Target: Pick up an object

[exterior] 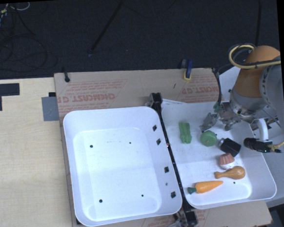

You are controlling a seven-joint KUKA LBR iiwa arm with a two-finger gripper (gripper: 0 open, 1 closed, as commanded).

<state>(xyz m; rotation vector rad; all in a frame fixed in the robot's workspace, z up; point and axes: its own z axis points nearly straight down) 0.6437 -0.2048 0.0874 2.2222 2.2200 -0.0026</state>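
Claw [216, 121] hovered over right bin [265, 186], grip state unreadable. Green ball [208, 138] just below it was round; judged likely to roll off on closing.

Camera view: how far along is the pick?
Nothing looks picked yet. The gripper hangs low over the right white bin, just above the round green object. The long green block, orange carrot and the rest lie loose. Grasp and lift remain.

Smooth glossy white plastic bins [113, 120] sit on matt brown cardboard [130, 89] beside pale wood-look bench [24, 169].
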